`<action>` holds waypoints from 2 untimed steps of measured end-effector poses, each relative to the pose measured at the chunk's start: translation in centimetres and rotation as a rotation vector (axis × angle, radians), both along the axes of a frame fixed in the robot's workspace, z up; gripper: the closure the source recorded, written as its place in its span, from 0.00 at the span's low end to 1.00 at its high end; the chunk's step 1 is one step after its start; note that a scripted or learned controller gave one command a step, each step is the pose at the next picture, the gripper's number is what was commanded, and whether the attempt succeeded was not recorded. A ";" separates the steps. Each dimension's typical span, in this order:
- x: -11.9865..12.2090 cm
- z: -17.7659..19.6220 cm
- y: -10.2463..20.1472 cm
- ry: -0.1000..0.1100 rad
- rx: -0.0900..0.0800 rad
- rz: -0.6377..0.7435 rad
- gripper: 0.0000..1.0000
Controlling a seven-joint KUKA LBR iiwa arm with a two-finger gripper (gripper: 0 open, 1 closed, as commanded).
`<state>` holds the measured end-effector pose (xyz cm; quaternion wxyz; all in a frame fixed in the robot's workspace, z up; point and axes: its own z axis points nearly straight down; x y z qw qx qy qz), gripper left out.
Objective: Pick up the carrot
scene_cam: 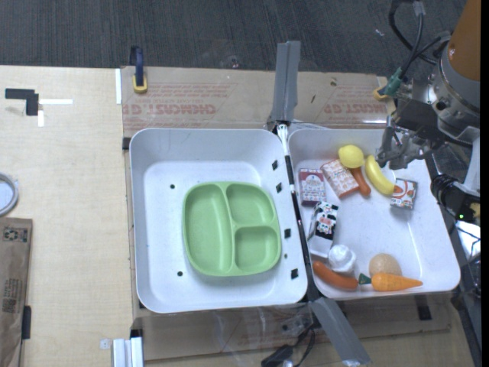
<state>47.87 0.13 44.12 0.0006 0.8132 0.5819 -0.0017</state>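
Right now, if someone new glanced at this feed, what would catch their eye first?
Probably the green divided tray, sitting alone in the middle of the left bin. Next, the cluster of small items in the right bin: a lemon and banana near the far side, and the orange carrot lying along the near edge. The pincer hangs over that bin's far right, beside the banana and well away from the carrot.

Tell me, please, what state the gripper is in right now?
Gripper: cannot be told; it hangs over the right bin's far side, near the banana, away from the carrot.
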 end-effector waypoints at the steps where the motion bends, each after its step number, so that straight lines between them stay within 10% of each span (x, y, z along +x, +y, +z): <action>1: 0.0 -3.7 1.4 0.000 -0.002 -0.752 1.00; 2: 0.0 0.0 5.1 -0.004 -0.002 -1.043 1.00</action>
